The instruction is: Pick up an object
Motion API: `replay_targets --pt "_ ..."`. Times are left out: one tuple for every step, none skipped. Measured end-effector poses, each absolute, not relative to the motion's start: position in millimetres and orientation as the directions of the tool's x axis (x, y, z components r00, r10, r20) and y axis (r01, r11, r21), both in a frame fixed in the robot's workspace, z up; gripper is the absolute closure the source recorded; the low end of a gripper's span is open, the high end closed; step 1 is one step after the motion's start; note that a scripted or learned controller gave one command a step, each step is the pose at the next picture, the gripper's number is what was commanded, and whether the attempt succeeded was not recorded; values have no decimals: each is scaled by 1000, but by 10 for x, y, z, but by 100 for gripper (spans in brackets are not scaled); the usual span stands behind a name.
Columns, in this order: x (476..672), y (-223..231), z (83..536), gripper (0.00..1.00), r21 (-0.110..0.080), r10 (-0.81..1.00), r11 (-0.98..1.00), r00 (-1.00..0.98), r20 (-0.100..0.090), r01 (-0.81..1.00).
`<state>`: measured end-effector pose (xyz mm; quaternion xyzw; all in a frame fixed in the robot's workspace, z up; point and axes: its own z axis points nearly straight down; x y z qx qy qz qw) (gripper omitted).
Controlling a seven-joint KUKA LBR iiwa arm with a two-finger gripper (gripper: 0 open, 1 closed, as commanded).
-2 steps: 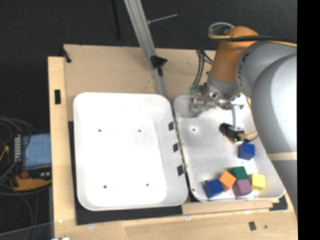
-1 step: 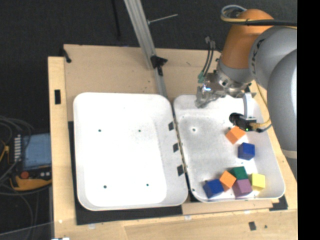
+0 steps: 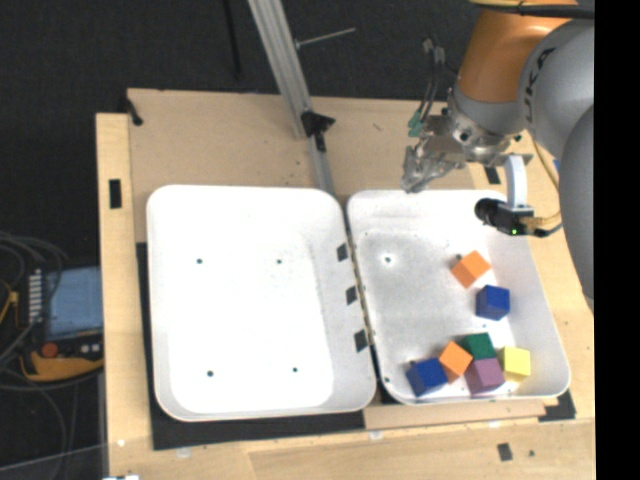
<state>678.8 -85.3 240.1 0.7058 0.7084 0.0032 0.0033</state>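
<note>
Near cluster: five cubes sit at the near edge of the right bin (image 3: pixel 400 218). From left to right they are a blue cube (image 3: pixel 426 376), an orange cube (image 3: pixel 456 358), a green cube (image 3: pixel 480 345), a purple cube (image 3: pixel 485 374) and a yellow cube (image 3: pixel 516 361). They touch or nearly touch one another.
Mid bin: a second blue cube (image 3: pixel 492 301) and a second orange cube (image 3: pixel 470 268) lie apart from the cluster, each with bare floor around it.
Recommended target: the second orange cube. It stands clear of its neighbours, so the fingers can probably pass on both sides.
Approach: centre above the cube, align the fingers to its flat faces, then descend vertically.
Risk: a try in the cluster is likely to nudge neighbouring cubes.
Left bin (image 3: pixel 240 208): bears no cubes.
Gripper (image 3: pixel 418 173): hangs over the far-left rim of the right bin, well apart from every cube. Nothing is visible between its fingers; whether they are apart or together cannot be told.
Progress: judged as pre-approach; no object is lifted yet.
</note>
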Motion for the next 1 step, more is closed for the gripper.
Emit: replay_targets --pt "6797 -862 2654 100 4 1000 5 -5 0 1000"
